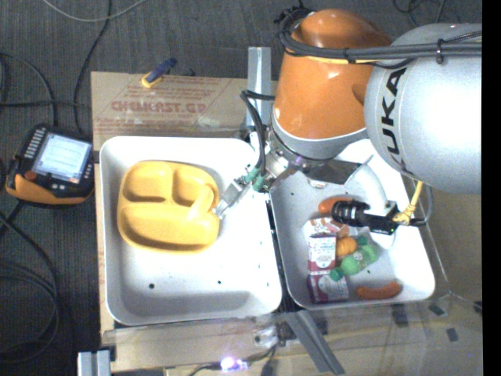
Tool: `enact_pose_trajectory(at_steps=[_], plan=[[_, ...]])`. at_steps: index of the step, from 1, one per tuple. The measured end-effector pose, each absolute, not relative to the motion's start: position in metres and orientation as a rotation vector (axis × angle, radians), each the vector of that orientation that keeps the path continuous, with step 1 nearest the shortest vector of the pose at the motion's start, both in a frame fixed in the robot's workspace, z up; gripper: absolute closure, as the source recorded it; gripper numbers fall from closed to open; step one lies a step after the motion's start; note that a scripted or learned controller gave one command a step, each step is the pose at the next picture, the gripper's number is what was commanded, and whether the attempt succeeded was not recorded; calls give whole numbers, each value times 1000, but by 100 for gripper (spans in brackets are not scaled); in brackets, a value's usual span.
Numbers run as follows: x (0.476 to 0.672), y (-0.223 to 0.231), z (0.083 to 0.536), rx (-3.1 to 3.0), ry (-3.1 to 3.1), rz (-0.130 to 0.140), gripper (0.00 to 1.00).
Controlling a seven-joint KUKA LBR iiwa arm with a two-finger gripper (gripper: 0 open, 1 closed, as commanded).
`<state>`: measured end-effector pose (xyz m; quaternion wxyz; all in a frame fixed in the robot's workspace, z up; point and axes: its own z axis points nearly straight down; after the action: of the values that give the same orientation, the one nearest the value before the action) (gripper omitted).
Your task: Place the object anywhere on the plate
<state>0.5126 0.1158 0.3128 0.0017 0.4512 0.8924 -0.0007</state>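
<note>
A yellow compartment plate (160, 206) lies in the left part of the left bin (196, 288). My gripper (221, 205) reaches down at a slant from the right and ends at the plate's right edge. Its thin fingers stand close together. They are shut on a pale yellow stick-shaped piece (202, 205), which hangs over the plate's right compartment, touching it or just above it; I cannot tell which.
The right bin (415, 280) holds a red sausage (331, 206), a small carton (322, 253), an orange piece (346, 247), green pieces (357, 262) and another sausage (380, 291). A teach pendant (51, 164) lies left of the bins, and cardboard (168, 108) lies behind them.
</note>
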Motion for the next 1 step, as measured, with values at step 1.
enact_pose_trajectory(at_steps=[1], plan=[[513, 116, 321, 1414, 2801, -6, 100]])
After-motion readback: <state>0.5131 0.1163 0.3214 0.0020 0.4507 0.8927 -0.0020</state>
